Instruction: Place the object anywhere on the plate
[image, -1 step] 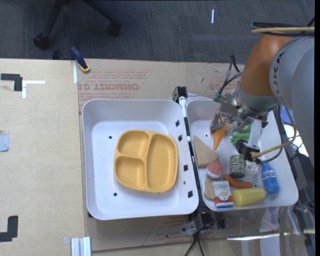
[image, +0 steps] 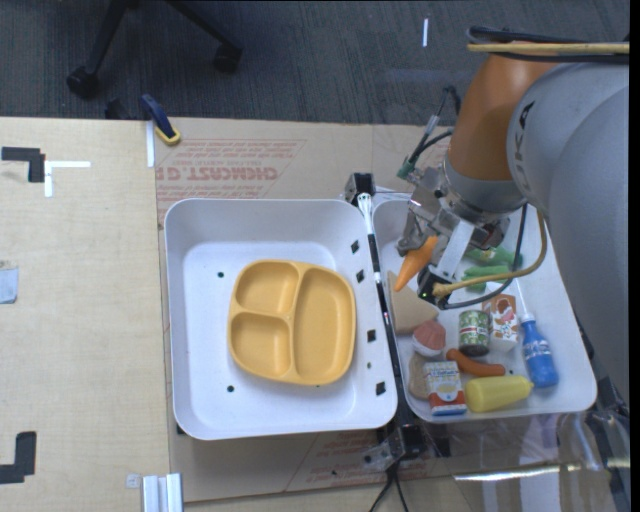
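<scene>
A pale wooden tabletop stands on dark carpet, with the legs of one office chair past its far edge. One flattened cardboard sheet lies under two shallow white bins set side by side.

The left bin holds one yellow plate with three compartments, lying near the bin's middle and nothing on it.

The right bin holds the clutter, gathered toward its near edge: one yellow banana-like piece at the near edge, one blue bottle by the right edge, one small green can, one small white carton with red print, one round pink-topped item, one small orange carrot-like piece, one labelled box near the near-left corner, and one green item farther back.

One grey arm with an orange band reaches in from the right. Its tool hangs above the far-left part of the right bin, just beside the divide between the two bins, and its fingers are pinching one orange carrot, which sits tilted with its tip pointing toward the left bin. The carrot is apart from the plate.
</scene>
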